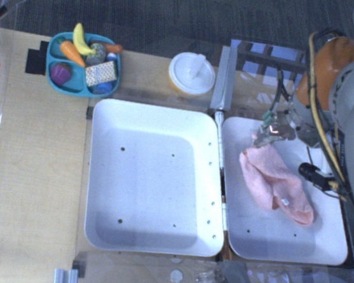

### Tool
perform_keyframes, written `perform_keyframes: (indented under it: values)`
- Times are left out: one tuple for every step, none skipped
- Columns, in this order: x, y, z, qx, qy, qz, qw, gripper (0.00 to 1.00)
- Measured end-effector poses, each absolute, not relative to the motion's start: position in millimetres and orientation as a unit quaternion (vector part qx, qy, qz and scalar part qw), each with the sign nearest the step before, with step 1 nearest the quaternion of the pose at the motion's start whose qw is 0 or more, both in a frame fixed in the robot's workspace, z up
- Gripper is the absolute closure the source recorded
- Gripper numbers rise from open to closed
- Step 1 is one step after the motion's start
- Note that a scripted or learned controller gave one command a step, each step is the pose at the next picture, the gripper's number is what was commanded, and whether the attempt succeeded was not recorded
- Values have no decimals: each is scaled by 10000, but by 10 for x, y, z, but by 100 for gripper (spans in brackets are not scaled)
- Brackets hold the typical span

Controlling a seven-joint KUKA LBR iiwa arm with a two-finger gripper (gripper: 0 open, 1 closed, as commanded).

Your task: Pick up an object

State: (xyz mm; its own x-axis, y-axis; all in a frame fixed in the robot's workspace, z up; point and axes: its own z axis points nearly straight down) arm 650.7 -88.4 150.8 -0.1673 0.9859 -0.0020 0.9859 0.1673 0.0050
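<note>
Claw [271,134] just above pink cloth's [277,184] upper end.

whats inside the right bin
A crumpled pink cloth lies in the right bin, with the gripper at the cloth's upper end. The bare floor around it shows small holes. Whatever is under the cloth is covered.

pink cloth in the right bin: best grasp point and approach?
Probably pinch the raised fold running along the middle of the pink cloth, coming straight down from above. It lies limp and crumpled on the floor of the right bin, clear of the walls, so a side approach has no firm edge to catch. The end effector is over the cloth's upper end.
</note>
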Motion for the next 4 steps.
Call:
perform_keyframes:
  values:
    - [6296, -1160, 960, 6350, 7725, 6, 15, 0]
    - [5971, -1015, 1236, 5390, 8423, 9, 17, 0]
    - [5971, -1015, 1236, 5390, 8423, 9, 17, 0]
    - [6485, -1041, 895, 4435, 8962, 21, 62, 0]
